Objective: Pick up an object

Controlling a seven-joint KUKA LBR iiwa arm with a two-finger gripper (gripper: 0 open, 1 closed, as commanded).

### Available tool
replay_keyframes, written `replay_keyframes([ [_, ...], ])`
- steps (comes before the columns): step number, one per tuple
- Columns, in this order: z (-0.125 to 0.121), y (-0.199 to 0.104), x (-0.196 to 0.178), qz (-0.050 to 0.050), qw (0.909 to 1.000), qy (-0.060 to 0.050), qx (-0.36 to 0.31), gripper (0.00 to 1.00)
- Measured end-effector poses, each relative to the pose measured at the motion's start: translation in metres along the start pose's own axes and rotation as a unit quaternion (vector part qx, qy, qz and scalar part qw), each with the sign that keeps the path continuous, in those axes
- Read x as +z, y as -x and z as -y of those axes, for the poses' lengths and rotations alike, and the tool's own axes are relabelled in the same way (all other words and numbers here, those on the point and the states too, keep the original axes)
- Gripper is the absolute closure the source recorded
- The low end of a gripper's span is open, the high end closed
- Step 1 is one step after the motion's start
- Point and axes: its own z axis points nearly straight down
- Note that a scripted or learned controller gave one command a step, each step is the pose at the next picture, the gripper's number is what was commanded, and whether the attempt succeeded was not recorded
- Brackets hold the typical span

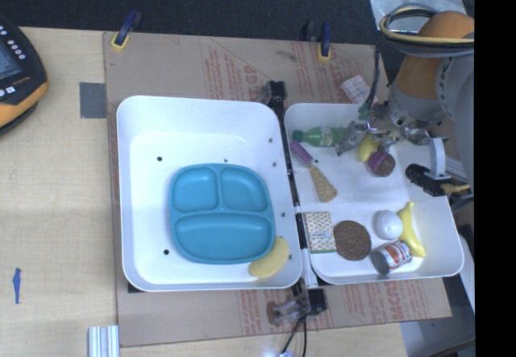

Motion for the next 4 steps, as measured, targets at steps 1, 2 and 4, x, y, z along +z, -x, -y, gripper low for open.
replay_keyframes([
  [1, 0.016, 0.034, -0.002, 0.000, 1.0000, 0.009, 0.003, 0.00],
  [2, 0.008, 0.041, -0.003, 0.000, 0.9999, 0.011, 0.001, 0.00],
  [4, 0.025, 0.045, -0.002, 0.000, 0.9999, 0.011, 0.002, 0.00],
])
